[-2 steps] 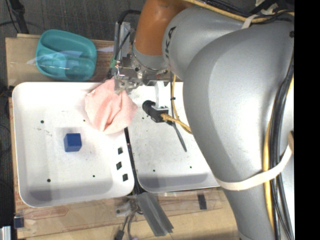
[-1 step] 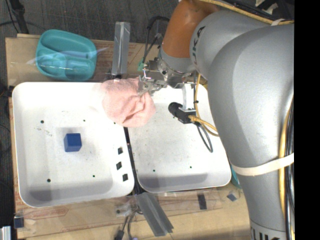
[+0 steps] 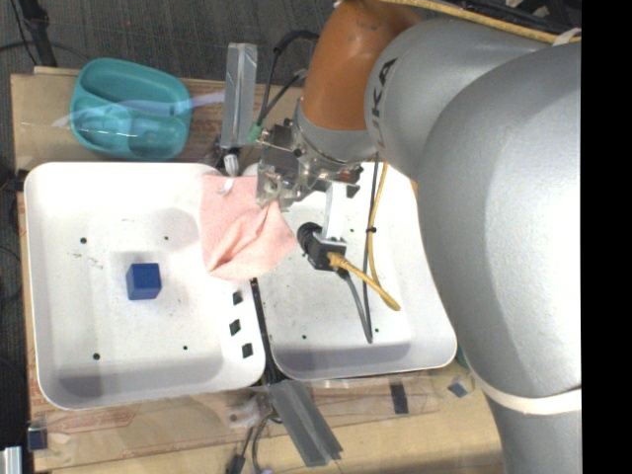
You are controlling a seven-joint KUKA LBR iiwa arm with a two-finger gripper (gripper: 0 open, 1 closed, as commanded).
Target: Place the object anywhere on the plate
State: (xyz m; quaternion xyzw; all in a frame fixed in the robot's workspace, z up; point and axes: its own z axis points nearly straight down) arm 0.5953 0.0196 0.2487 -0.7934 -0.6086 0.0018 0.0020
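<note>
Nearest the lens, the grey arm (image 3: 494, 166) fills the 3 o'clock side of the view, and its orange band (image 3: 346, 67) sits at 12 o'clock. The gripper (image 3: 279, 184) hangs over the upper end of the seam between the left bin (image 3: 39, 265) and the right bin (image 3: 326, 334). Whether it is clenched or released cannot be told, since the wrist hardware hides it.

The cloth (image 3: 245, 235) is the likely object. It lies at 7 o'clock from the gripper, with its top corner touching the gripper's underside. Its body spreads across the left bin's 2 o'clock corner and the seam. It is pale pink, thin and limp, gathered to a peak at the top and fanning into soft folds below. This suggests it is hanging from a pinch, though no grasp is confirmed.

The probable plate is the teal dish (image 3: 128, 107). It stands outside the bins at 10 o'clock of the view, well apart from the cloth.

The step in hand appears to be carrying the cloth to the dish. To do it well, raise the cloth until its trailing hem clears the bin wall, then travel toward 10 o'clock. Lower it so the bulk settles inside the dish rim before letting go, because a limp cloth will drag and slide off. A blue cube (image 3: 143, 279) rests at 8 o'clock in the left bin, away from that path.
</note>
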